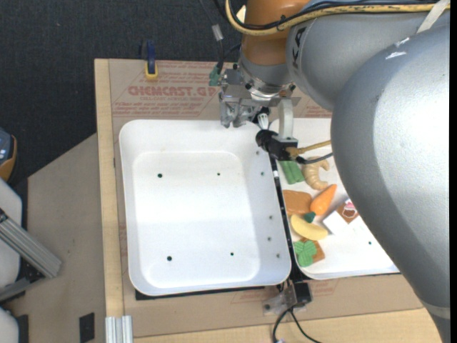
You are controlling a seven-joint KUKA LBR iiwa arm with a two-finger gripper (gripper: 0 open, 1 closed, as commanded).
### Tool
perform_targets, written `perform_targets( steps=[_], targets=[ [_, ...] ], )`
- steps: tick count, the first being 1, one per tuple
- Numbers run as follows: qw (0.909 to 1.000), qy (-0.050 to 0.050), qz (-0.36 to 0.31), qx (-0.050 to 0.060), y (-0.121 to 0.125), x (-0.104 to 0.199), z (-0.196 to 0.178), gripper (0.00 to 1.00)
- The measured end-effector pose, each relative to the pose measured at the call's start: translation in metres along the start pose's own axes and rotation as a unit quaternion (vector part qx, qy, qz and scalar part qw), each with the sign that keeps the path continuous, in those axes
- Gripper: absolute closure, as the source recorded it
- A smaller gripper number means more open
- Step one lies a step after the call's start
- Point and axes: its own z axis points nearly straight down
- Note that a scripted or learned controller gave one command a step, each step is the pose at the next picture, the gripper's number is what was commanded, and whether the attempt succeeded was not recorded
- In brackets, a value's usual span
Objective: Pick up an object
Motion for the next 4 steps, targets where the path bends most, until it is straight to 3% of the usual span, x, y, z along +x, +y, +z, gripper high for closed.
perform_targets(
  steps=[1, 2, 3, 4],
  targets=[
    [1.0, 0.001, -0.001, 0.001, -0.001, 0.062, 0.005, 1.0],
    [1.0, -0.001, 0.003, 0.005, -0.053, 0.055, -0.004, 1.0],
    [1.0, -0.001, 0.0, 0.005, -0.093, 0.114, 0.016, 1.0],
    [1.0, -0.001, 0.002, 0.004, -0.115, 0.111, 0.006, 1.0]
  ],
)
